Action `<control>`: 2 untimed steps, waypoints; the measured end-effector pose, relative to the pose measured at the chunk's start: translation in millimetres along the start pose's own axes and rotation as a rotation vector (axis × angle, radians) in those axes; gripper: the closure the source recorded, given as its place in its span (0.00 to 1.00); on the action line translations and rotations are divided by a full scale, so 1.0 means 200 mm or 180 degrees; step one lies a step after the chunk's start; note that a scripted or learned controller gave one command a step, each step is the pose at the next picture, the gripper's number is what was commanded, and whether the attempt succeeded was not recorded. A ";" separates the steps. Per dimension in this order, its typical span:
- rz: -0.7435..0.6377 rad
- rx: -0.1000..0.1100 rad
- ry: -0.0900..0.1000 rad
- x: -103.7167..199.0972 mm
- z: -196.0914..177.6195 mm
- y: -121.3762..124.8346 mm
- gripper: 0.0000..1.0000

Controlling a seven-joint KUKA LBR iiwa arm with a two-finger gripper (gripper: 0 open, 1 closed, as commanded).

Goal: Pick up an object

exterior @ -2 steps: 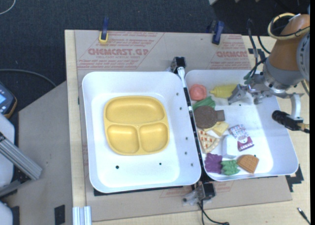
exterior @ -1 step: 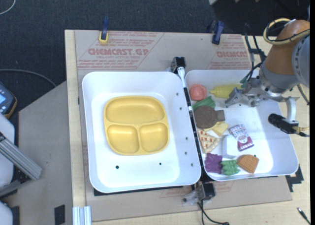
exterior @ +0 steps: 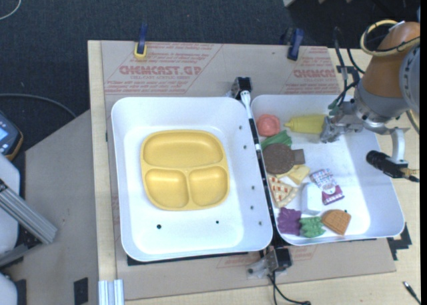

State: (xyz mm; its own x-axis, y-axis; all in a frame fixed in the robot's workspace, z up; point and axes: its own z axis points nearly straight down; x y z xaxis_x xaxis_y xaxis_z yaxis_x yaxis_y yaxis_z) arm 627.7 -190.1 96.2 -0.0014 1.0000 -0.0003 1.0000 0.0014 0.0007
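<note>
Yellow corn cob, one, lies in the right bin at its upper end, touching the gripper on its left side. We count two white bins; the left bin holds one glossy yellow three-compartment plate. We cannot tell the jaw state.

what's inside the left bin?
The left bin holds one yellow divided plate lying flat, its three compartments showing nothing in them. Whatever is under the plate is covered.
</note>
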 end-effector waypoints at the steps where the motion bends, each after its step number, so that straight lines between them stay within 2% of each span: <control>1: 0.0001 -0.0028 -0.0011 -0.01 -0.33 0.02 1.00; 2: 0.0005 -0.0023 -0.0010 -0.02 -0.56 0.00 1.00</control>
State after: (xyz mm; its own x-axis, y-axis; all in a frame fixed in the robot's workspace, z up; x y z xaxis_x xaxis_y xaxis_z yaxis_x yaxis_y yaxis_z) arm 627.3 -194.8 207.6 0.0003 1.0000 -0.0034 1.0000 -0.0003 0.0079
